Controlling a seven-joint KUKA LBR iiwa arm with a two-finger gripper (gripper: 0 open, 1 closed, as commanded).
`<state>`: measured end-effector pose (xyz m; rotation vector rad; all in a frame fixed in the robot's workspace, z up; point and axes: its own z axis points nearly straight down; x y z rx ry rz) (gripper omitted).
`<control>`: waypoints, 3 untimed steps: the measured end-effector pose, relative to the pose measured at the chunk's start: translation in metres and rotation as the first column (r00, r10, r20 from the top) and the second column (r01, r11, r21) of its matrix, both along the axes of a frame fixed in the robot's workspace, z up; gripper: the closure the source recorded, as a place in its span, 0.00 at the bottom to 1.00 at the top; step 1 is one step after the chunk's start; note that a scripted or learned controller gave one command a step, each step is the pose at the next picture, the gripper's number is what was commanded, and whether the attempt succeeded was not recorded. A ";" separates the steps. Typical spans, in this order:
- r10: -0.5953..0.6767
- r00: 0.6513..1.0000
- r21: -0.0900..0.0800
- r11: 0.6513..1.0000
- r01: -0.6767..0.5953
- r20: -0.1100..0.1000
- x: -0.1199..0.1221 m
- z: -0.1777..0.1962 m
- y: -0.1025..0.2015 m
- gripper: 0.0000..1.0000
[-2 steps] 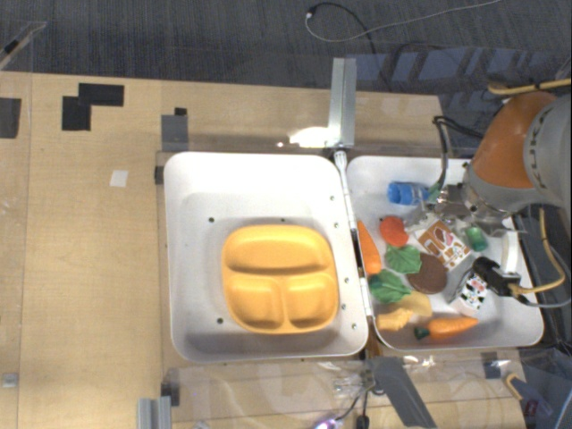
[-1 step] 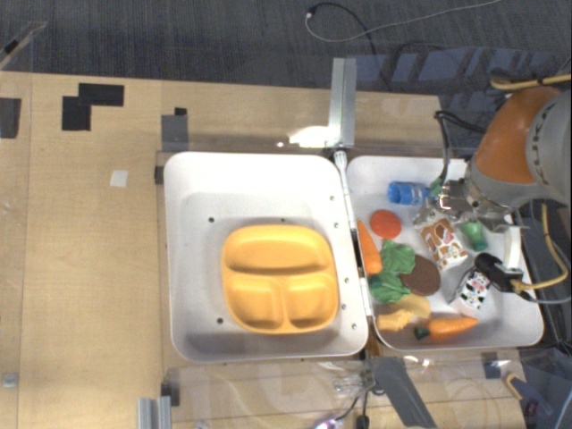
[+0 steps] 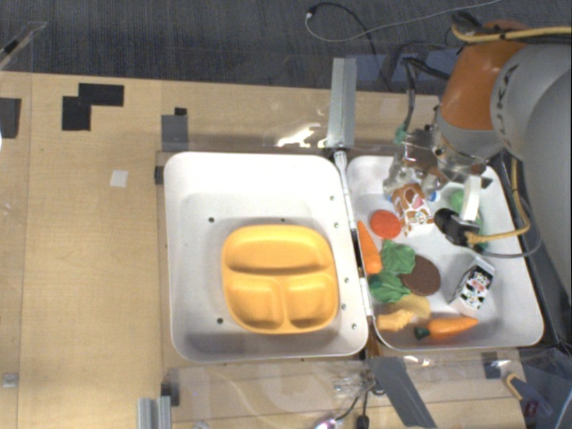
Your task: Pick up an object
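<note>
Two shallow white plastic bins sit side by side on the wood-grain tabletop. The left bin holds a yellow moulded tray, glossy, with rounded corners and three compartments.

The right bin holds a loose cluster of toy food. A flat red disc lies near the bin's centre. An orange carrot lies along the left wall, long axis running far-to-near. A ruffled green leaf piece touches a dark brown oval. A second carrot lies near the near edge, long axis parallel to that edge. A small black-and-white carton sits toward the right wall.

The hand is over the bin's far-left area, above a patterned brown-and-white item. Finger opening: cannot tell.
</note>
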<state>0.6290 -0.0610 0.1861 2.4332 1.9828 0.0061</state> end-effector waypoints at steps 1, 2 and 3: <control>0.014 1.000 -0.001 1.000 -0.014 -0.001 0.024 0.000 0.002 1.00; 0.037 0.999 -0.001 0.999 -0.037 0.000 0.041 0.055 -0.003 1.00; -0.134 0.991 0.000 0.991 0.134 -0.002 0.040 0.017 0.085 1.00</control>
